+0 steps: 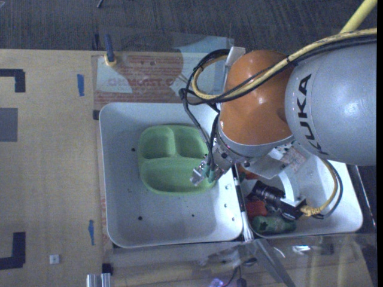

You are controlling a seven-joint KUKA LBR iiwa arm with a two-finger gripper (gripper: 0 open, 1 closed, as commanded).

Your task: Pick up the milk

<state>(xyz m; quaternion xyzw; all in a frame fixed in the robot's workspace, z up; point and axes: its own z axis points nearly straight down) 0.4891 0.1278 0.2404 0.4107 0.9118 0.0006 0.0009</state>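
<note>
The arm is hovering over the right shallow white plastic bin [353, 220], its tool hidden, so I cannot tell its state. The milk is probably lying beneath; clutter at five o'clock is risking a wrong grab.

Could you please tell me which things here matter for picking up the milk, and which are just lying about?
Job: gripper, over the left bin; I cannot make out a milk carton.

Lying about: green divided tray, red item, dark green item, right bin.

Arm [335, 100] — "KUKA" in black letters.
</note>
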